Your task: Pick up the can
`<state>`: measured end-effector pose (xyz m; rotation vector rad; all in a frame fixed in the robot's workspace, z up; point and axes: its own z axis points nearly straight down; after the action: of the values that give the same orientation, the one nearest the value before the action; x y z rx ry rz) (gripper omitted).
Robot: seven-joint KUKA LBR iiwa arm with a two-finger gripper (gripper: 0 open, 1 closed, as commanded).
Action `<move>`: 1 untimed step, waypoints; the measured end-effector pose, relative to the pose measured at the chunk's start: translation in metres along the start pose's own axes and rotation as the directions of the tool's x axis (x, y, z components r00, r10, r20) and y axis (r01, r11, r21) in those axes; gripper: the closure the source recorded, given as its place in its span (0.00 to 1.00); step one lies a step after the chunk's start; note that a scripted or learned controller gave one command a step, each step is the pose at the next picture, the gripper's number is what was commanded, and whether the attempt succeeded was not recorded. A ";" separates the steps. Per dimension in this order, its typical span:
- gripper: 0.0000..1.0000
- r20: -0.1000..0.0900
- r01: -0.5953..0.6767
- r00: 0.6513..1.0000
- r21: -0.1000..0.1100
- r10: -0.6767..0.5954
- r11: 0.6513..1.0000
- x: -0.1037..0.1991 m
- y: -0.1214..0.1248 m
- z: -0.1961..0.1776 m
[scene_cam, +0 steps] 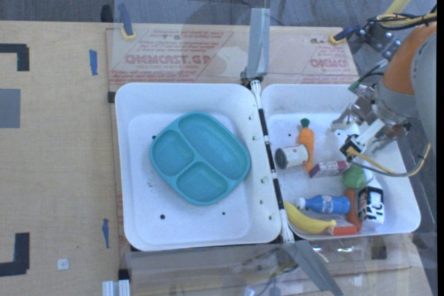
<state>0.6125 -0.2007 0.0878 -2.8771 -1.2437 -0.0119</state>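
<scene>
Over the right side of the right bin (313,95) hangs the end effector (352,123), on the grey arm with its orange band. From this angle I cannot tell whether it is open or closed, nor whether it has hold of anything.

From the left, the wooden counter (55,149) carries a few strips of blue tape. The left bin (139,102) holds a teal divided plate (200,158), lying flat and turned at an angle.

In the right bin the can (292,157) lies on its side near the divider, dark end facing left, apart from the end effector. An orange toy carrot (306,138) sits just behind it, green top pointing away. Near the front wall lies a banana (309,219), with a blue bottle (327,204) on its side just behind it. A thin pinkish marker (330,167) lies right of the can, then a green ball (354,177), and a black-and-white object (373,204) near the front right corner.
</scene>
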 end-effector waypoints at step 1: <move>1.00 0.009 0.005 1.000 -0.004 -0.005 1.000 -0.001 0.001 -0.010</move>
<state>0.6122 -0.2024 0.0981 -2.8809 -1.2543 -0.0017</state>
